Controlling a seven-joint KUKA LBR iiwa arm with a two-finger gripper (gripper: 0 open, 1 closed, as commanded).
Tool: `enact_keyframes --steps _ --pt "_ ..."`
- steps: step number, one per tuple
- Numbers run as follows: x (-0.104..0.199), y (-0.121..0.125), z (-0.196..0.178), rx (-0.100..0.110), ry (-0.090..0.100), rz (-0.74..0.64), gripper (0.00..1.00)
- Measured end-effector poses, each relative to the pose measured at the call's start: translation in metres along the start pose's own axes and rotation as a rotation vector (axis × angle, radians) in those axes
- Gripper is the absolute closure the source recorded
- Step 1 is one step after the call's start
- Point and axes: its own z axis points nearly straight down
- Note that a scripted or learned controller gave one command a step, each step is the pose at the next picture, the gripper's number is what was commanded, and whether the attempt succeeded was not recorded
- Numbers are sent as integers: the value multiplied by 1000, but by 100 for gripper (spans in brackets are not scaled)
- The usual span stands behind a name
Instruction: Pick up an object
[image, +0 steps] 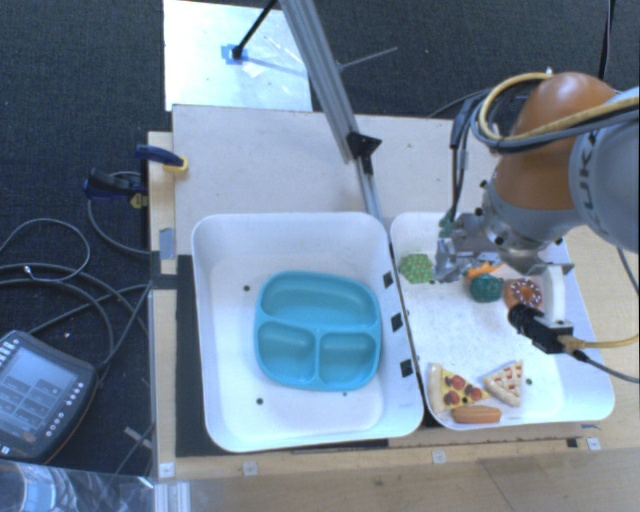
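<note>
The right-hand shallow white bin (580, 395) held the clutter: a dark green round toy (486, 289) and a brown doughnut-like piece (523, 293) lay just right of the end effector (452, 262), an orange carrot-like piece (483, 268) close beside it, and two pizza slices (478, 384) with a sausage (476, 414) well below. The bumpy, light green, broccoli-like toy (416, 267) sat just left of the end effector, nearly touching. Whether the end effector was open or closed could not be told. The blue plastic divided tray (320, 330) rested in the left bin (225, 300).

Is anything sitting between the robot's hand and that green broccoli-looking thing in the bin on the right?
Nothing visible does. The hand is right beside the green toy, with just bare white bin floor around it.
</note>
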Motion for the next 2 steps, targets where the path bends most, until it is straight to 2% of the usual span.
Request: enact_keyframes --steps 1,2 --pt "59 9 -7 0 1 -1 100" --pt "111 12 8 3 0 0 100"
